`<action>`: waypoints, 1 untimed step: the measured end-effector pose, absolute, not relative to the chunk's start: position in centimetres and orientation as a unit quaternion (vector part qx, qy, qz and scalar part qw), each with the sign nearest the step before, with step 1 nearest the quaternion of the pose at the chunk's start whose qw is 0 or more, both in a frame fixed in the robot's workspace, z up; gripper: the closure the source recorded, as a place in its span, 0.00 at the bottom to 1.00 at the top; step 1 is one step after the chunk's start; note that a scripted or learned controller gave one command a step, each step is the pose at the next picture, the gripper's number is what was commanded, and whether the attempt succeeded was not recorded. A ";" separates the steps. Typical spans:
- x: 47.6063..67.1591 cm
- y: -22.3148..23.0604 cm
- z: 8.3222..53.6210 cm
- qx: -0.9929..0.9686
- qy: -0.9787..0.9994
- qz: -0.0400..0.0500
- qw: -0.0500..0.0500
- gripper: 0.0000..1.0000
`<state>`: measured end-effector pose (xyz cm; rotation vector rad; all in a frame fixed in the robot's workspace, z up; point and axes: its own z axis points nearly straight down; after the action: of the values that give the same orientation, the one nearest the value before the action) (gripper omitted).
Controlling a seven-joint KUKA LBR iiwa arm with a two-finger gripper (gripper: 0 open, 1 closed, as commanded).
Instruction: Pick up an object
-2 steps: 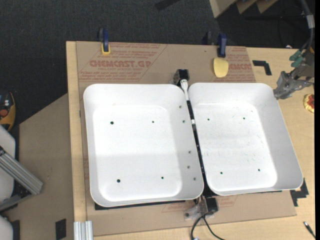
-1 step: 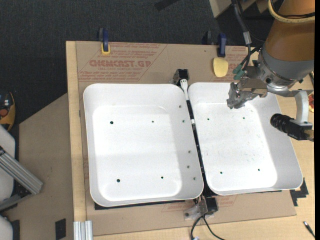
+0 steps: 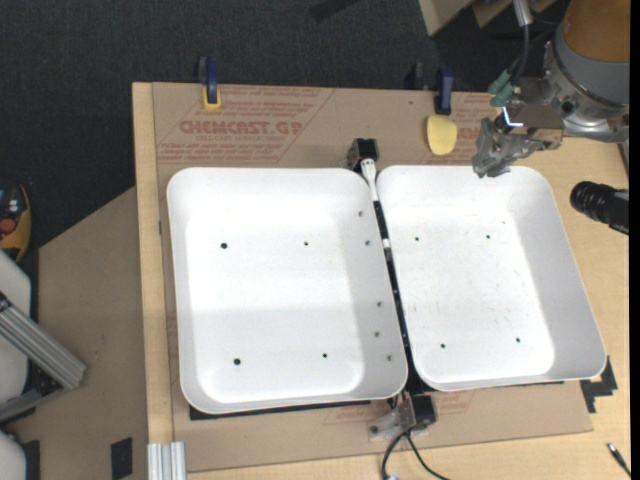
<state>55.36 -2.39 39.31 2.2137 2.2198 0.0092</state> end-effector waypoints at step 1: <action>59.6 3.1 29.5 0.705 0.709 -0.002 -0.003 1.00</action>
<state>59.57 3.07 29.51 2.2189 2.2313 -0.0051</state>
